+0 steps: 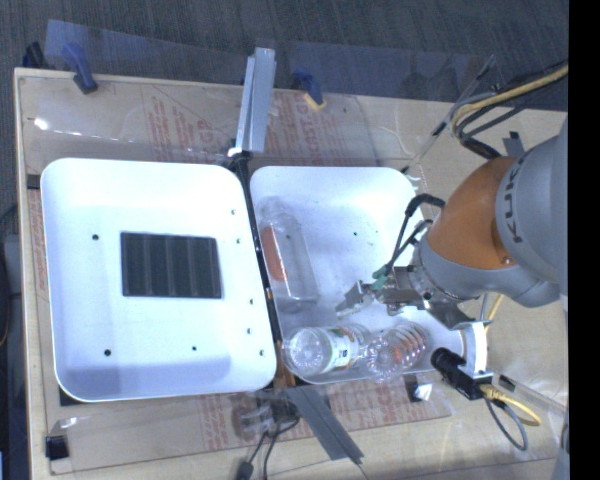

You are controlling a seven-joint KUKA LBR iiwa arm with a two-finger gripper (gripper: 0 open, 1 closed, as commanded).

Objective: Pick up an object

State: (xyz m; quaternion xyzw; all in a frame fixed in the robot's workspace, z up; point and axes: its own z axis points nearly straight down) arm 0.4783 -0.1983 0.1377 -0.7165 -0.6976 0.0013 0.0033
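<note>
- Jaws are hanging over the right bin (375, 183)'s right side, just above the bottle; their spread cannot be told.
- Clear plastic bottle (352, 351) is lying along the right bin's near edge.
- Clear packet with an orange strip (283, 255) is lying by its left wall.
- Left bin (70, 268) is carrying a dark ribbed rectangle (171, 265).

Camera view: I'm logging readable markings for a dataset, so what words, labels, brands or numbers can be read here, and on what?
"KU", the start of a cut-off brand name, on the grey arm.
Red printing on the bench sheet: too blurred to read.
Label on the clear bottle: too blurred to read.
</note>
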